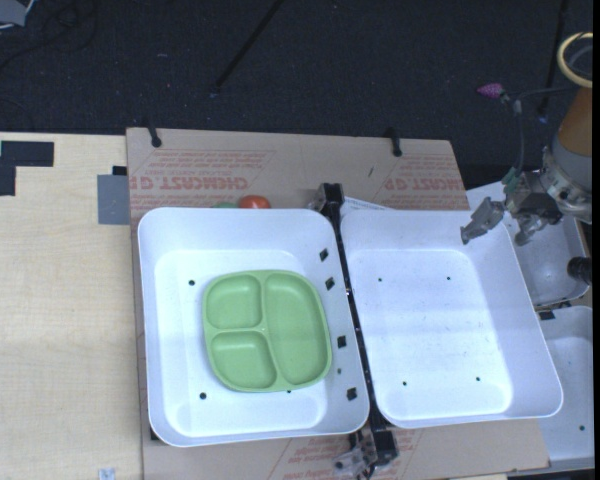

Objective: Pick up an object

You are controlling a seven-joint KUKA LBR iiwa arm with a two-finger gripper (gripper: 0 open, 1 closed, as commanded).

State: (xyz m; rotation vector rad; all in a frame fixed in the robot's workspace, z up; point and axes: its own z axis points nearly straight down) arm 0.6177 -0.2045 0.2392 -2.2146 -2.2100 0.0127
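A light green divided plate (267, 328) with three compartments lies flat in the left bin (170, 268). My gripper (502, 226) hangs over the far right corner of the right bin (450, 318), well away from the plate. Its two fingers (477, 222) are spread apart with nothing between them, so it is open. The orange band of the arm (576, 118) shows above it at the right edge.
A small red object (253, 203) and a bit of green beside it sit just behind the left bin's far rim, on the cardboard sheet (280, 173). Black clips (342, 298) join the two bins along the middle. Cables hang near the arm.
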